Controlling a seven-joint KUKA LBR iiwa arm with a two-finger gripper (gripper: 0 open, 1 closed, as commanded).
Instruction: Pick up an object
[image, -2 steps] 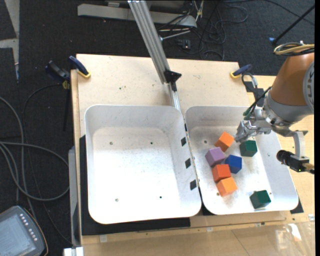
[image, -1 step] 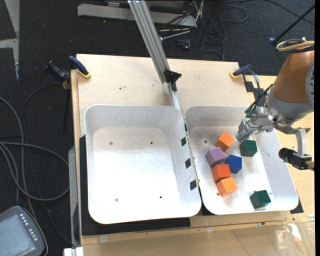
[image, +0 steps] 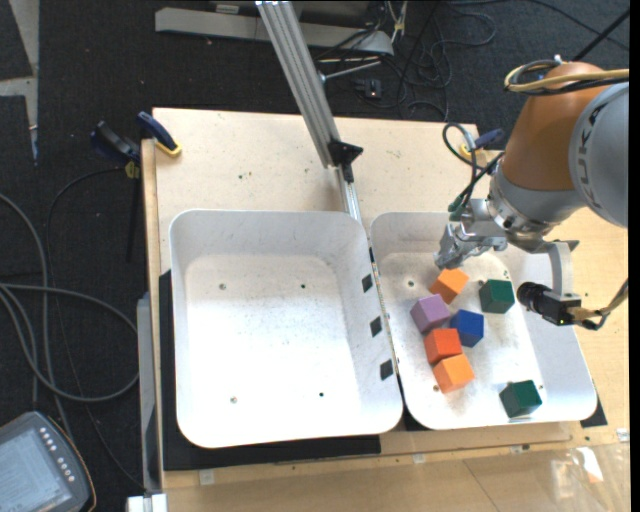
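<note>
Several small cubes lie in the right bin (image: 560, 400): an orange cube (image: 451, 283) at the top, a purple one (image: 431, 312), a blue one (image: 468, 327), a red-orange one (image: 442, 344), another orange one (image: 455, 373), and two dark green ones (image: 496, 296) (image: 520, 397). My gripper (image: 456, 254) hangs low over the bin, right above the top orange cube and close to touching it. Its fingertips blend into the wrist, so their spacing is hidden. Nothing is visibly lifted.
The left bin (image: 200, 240) sits beside the right one, sharing a raised middle rim. A slanted metal rail (image: 305, 80) crosses the bench behind the bins. Blue and yellow clamps (image: 135, 140) sit at the bench's far left corner. The arm's grey body (image: 570, 120) overhangs the right bin's far edge.
</note>
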